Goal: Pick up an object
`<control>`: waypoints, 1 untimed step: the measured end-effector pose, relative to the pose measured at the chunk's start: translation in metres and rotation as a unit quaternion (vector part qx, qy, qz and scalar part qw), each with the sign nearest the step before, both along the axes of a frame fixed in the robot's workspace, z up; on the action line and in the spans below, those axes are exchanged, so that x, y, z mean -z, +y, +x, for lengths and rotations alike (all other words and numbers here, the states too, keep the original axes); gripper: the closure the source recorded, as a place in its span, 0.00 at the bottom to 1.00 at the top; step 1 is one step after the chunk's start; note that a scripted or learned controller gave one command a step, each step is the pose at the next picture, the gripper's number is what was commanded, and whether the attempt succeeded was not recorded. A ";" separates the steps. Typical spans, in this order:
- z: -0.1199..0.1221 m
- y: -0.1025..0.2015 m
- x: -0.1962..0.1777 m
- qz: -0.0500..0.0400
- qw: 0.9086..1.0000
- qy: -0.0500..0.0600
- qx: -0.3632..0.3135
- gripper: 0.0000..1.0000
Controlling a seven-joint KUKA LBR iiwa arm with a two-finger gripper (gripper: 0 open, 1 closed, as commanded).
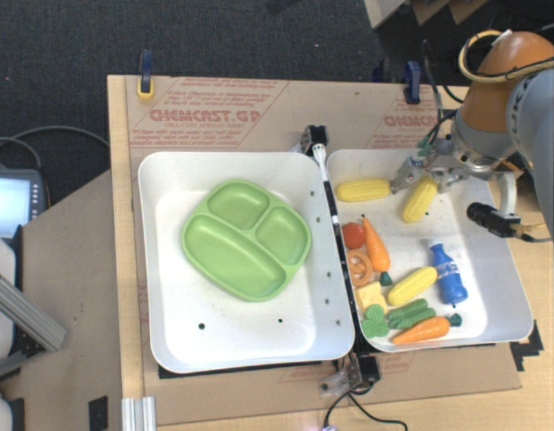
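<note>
The right bin [492, 285] holds several toy foods. Two yellow corn cobs lie at its far end, one flat [363, 189] and one tilted [418, 201]. My gripper [428, 176] hangs at the bin's far edge, right over the tilted cob's upper end. Its fingers stand open on either side of that end, and I cannot tell if they touch it. Nearer the front lie an orange carrot [375, 245], a red tomato [352, 234], a blue bottle [449, 275] and a third yellow cob [411, 285].
The left bin [169, 312] holds a green divided plate [247, 238]. At the right bin's front corner sit green beans [409, 314], a second carrot [422, 330], a green broccoli piece [375, 321] and a yellow cheese wedge [371, 294]. A black divider [329, 205] separates the bins.
</note>
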State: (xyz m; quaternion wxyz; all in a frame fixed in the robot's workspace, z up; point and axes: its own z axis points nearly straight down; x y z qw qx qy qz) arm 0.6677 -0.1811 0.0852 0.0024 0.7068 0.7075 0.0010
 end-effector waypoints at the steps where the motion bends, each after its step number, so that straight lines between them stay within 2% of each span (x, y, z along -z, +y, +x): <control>1: -0.025 0.003 0.000 0.001 1.000 0.004 0.001 0.00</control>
